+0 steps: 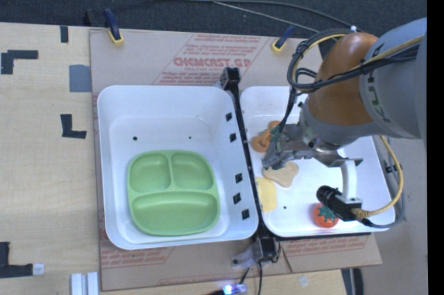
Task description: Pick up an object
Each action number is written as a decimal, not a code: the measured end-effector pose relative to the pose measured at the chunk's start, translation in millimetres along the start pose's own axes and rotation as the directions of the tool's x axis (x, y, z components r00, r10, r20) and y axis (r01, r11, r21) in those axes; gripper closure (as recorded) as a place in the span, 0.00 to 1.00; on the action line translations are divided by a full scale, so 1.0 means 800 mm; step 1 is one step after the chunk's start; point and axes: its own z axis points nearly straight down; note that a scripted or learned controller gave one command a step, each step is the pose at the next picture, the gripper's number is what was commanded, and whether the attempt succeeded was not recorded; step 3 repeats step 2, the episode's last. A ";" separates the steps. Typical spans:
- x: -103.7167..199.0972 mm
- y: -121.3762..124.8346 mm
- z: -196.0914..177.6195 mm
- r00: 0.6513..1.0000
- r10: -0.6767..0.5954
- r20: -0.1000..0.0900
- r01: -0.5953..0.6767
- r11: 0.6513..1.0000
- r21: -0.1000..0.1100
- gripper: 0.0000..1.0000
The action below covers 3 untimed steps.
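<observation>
In the left bin [111, 113] we see a green divided plate [173, 191]. Right of that plate, in the right bin [277, 96], lie a yellow piece [266, 194], a tan bone-shaped piece [283, 175], an orange piece [261, 141] and a red tomato [325, 216]. The gripper [276, 155] hangs just above the tan piece; we cannot tell how it stands.

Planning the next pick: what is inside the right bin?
In the right bin: an orange piece, a tan piece, a yellow piece and a tomato-like toy. The arm covers the bin's middle.
</observation>
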 end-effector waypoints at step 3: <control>0.132 0.009 -0.018 1.000 -0.001 0.000 0.001 1.000 -0.002 1.00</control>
